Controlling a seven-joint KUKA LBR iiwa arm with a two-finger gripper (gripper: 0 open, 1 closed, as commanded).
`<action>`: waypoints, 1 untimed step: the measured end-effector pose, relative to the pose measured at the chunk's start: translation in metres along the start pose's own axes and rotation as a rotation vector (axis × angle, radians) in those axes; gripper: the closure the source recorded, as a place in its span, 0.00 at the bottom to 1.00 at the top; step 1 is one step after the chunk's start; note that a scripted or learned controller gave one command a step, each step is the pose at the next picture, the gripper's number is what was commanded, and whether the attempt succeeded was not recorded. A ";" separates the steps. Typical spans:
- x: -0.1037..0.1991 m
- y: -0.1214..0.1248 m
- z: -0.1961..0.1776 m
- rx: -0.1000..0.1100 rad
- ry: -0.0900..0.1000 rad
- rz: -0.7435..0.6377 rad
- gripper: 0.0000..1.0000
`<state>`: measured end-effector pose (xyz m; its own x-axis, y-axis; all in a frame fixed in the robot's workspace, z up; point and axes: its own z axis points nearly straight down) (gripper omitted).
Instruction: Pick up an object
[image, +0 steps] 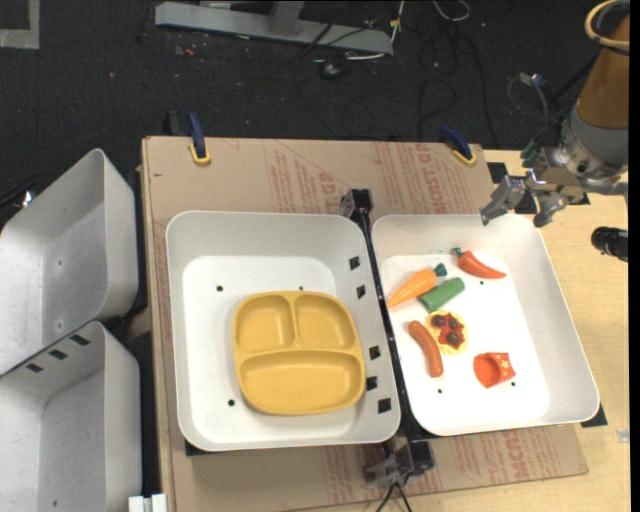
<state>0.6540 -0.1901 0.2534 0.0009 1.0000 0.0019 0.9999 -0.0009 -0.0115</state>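
The right bin (560, 330) holds several toy foods: an orange carrot (412, 286), a green pickle (442, 293), a red chili pepper (478, 264), a small pizza slice (447, 329), a red sausage (425, 347) and an orange-red cup-shaped piece (493, 368). My gripper (520, 203) hangs above the bin's far right corner, beyond the chili pepper. Its fingers (497, 207) stand spread apart with nothing between them.
A yellow divided plate (298, 352) lies in the left bin (200, 300). Both bins rest on a brown board (300, 170). White containers (60, 320) stand off to the left. Cables lie on the dark floor behind.
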 end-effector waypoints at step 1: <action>0.000 0.002 -0.007 -0.012 -0.002 -0.002 0.00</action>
<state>0.6564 -0.1897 0.2607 -0.0015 1.0000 -0.0006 1.0000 0.0015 0.0004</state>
